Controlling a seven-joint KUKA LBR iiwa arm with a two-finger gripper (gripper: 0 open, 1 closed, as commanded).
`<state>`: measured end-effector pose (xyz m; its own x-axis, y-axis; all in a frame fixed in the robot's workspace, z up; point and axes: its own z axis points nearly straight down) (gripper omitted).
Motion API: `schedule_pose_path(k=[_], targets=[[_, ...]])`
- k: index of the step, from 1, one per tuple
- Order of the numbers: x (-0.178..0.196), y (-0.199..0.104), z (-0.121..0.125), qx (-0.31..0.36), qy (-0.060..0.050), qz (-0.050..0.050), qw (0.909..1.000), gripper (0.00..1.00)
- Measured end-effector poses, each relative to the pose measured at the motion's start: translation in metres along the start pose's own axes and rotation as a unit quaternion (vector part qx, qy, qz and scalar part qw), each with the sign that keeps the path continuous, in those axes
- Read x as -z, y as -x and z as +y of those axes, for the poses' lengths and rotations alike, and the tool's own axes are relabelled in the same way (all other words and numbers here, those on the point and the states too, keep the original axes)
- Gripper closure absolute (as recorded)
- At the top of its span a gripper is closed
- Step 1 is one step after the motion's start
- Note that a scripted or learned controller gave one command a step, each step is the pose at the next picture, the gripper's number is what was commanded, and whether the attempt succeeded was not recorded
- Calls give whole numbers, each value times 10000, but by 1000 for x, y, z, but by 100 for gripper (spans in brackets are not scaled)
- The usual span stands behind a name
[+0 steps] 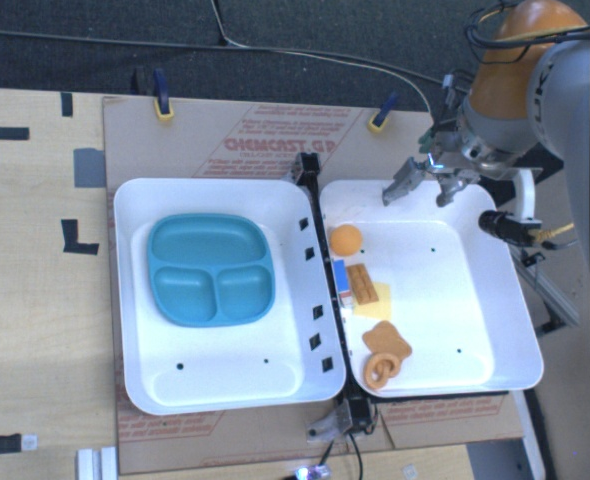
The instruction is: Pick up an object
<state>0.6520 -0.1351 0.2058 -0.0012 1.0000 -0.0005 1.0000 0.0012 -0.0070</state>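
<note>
My gripper (420, 192) hangs open above the far edge of the right bin (475, 298), its two fingers spread with nothing between them. Along that bin's left side lie an orange ball (346, 240), a blue block (341, 279), a brown wafer-like piece (363, 284) on a yellow slab (375, 304), and a tan pretzel-shaped toy (384, 352). The gripper is up and to the right of the ball, well apart from all of them.
The left bin (135, 268) holds a teal divided plate (213, 269). A black divider strip (320, 288) runs between the bins. Clamps (162, 96) hold the cardboard at the back, and a cable crosses behind it.
</note>
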Motion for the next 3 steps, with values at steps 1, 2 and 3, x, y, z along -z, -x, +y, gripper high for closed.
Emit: schedule_pose_path(k=[1, 2, 3], targets=[[-62, -1, 2, 0, 8, 3, 10000, 0], [-117, -2, 1, 3, 4, -2, 10000, 0], [-103, -2, 2, 9, 23, -3, 10000, 100]])
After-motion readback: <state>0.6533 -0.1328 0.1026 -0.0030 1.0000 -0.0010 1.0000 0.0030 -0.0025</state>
